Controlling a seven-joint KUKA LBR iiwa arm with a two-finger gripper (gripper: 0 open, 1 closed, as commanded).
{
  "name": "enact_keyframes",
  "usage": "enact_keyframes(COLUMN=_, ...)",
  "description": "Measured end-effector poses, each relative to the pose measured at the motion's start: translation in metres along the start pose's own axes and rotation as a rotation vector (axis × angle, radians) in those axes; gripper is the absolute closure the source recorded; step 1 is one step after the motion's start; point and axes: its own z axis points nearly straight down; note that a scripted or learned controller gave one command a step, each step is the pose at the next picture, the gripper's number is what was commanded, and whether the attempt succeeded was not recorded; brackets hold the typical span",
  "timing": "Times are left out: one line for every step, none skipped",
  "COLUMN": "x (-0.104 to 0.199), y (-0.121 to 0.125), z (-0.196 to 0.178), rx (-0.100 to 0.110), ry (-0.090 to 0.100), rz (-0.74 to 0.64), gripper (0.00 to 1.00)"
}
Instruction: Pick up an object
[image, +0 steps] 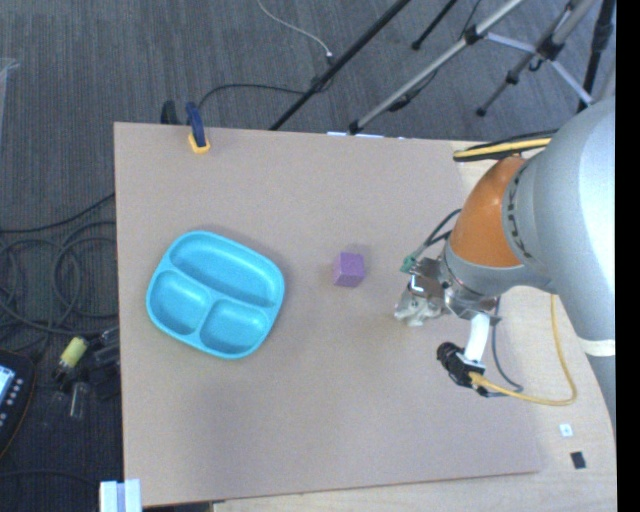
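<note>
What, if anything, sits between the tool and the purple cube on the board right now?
Nothing visible. The tool sits to the right of the purple cube, and only bare tan board lies between them. The blue divided tray lies on the cube's far side, to the left, well out of that path.

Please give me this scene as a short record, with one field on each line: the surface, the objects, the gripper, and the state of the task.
surface: flat tan board
object 1: small purple cube, near the middle of the board, resting alone
object 2: blue divided plate, three compartments, left of the cube
other: blue and yellow clamp on the board's far edge
gripper: gripper to the right of the cube, apart from it
held object: none seen
task state: cube not yet picked up
</note>
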Motion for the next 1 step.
enact_keyframes(x=-0.0015, y=-0.0006, z=0.0018, rx=0.001, ry=-0.003, rz=0.001, gripper=0.0)
